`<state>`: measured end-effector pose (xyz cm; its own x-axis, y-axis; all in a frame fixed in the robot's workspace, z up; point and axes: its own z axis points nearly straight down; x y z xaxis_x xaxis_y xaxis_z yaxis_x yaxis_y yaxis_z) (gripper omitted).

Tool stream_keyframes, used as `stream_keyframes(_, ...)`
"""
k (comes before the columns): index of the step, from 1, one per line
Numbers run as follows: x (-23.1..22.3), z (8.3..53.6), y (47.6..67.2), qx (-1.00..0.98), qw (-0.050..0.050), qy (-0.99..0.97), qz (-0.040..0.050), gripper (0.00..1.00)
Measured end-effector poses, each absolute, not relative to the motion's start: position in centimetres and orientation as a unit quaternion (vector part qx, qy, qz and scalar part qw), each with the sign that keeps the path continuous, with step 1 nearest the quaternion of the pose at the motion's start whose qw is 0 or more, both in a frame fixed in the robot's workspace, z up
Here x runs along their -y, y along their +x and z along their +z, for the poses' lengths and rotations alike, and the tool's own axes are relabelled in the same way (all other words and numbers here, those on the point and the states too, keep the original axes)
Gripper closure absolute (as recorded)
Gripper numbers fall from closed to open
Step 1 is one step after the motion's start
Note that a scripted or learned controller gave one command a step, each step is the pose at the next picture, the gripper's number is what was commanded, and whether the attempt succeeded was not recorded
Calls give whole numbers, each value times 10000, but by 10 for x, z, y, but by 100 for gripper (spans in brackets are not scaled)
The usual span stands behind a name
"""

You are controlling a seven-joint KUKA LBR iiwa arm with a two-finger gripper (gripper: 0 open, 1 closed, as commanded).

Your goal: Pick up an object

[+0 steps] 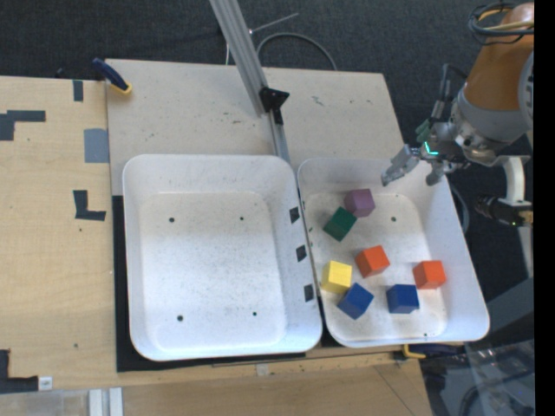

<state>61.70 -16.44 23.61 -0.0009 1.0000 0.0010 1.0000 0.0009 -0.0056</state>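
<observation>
The right bin (460, 267) holds several small cubes: a purple one (360, 202), a green one (340, 224), two orange ones (373, 260) (429, 274), a yellow one (338, 276) and two blue ones (355, 301) (402, 298). My gripper (414, 168) hangs over the bin's far right corner, up and to the right of the purple cube. Its two fingers are spread apart with nothing between them.
The left bin (139, 232) lies beside the right one. A slanted metal pole (243, 46) comes down to a black clamp (274, 100) behind the bins. A blue and yellow tool (112, 75) lies at the bench's far left.
</observation>
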Motion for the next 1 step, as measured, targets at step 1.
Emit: stream_keyframes(1, 165, 239, 618, 7080, 2, -7063, 7, 0)
